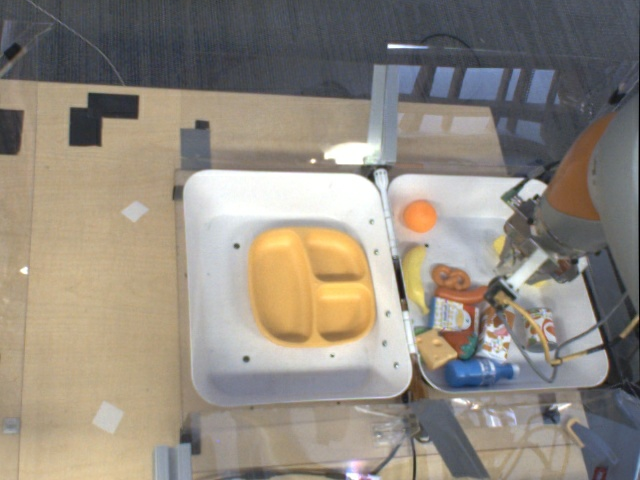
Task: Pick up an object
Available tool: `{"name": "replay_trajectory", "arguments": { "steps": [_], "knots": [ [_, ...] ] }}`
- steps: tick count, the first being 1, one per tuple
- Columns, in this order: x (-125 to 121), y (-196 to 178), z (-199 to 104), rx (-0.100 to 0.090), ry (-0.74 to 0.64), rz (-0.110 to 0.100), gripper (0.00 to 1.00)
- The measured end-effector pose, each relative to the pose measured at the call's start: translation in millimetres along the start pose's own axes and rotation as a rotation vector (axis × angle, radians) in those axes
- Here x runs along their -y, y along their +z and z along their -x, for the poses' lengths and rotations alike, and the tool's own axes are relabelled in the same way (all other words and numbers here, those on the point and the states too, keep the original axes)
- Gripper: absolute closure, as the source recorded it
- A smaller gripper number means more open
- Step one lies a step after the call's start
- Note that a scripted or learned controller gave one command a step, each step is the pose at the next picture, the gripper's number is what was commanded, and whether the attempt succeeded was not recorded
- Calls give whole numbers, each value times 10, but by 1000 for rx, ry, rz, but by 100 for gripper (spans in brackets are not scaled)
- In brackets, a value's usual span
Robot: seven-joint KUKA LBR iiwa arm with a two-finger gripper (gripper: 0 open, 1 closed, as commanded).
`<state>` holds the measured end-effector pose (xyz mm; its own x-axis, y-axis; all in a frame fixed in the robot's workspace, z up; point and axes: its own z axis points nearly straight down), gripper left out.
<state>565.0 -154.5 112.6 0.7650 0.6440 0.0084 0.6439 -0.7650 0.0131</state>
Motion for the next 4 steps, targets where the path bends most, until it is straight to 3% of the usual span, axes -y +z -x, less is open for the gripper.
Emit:
{"name": "replay_trajectory", "arguments": {
  "steps": [1,2,3,4],
  "knots": [
    [87,219,565,1,197,-4,100],
    [477,-126,603,7,350,-12,100],
    [483,-176,496,-11,336,-10,0],
    [-97,242,-200,4,492,-7,0]
  ]
}}
